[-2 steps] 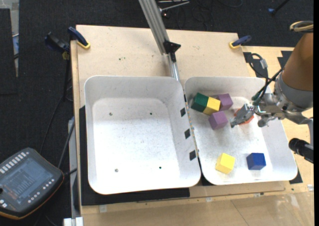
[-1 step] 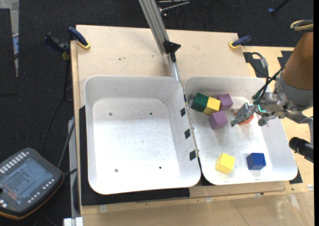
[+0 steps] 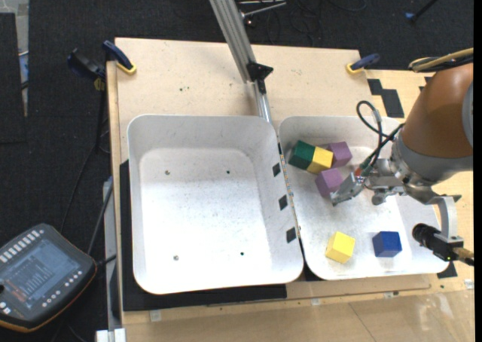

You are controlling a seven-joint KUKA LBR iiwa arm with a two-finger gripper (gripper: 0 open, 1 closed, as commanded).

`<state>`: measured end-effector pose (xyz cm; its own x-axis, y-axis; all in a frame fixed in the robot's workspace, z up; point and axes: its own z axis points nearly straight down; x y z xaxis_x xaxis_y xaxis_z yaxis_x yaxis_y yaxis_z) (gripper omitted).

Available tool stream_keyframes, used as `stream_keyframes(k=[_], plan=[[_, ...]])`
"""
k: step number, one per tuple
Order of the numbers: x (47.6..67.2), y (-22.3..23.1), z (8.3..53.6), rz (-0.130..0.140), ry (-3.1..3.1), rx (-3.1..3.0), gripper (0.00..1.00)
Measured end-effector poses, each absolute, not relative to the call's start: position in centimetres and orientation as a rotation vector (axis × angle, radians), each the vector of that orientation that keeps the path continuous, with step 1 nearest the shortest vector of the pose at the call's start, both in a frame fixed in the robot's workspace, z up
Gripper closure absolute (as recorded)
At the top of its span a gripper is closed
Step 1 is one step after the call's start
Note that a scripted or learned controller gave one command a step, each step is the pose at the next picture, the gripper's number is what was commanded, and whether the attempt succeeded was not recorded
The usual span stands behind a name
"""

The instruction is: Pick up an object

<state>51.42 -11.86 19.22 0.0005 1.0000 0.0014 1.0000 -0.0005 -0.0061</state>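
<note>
Six blocks lie in the right bin [image 3: 422, 269], pincer [image 3: 348, 190] beside a purple block [image 3: 329, 180], grip unclear

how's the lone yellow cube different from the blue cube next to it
The yellow cube is bright yellow; the blue cube is dark blue. The yellow cube lies nearer the bin divider, the blue cube nearer the arm's side. Both sit loose in the right bin, apart from the gripper.

My arm [image 3: 444, 118] runs off the right edge. My wrist hides part of the right bin [image 3: 301, 254]. Pendant [image 3: 38, 276] cropped at lower left.
</note>
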Motion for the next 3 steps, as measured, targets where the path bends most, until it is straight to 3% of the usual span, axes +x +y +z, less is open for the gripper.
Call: stream_keyframes(k=[2,3], plan=[[50.7,-11.1,9.4,0.002,-2.220,-2.222,0.00],[50.8,-11.1,10.6,-0.003,-2.221,-2.224,1.00]])
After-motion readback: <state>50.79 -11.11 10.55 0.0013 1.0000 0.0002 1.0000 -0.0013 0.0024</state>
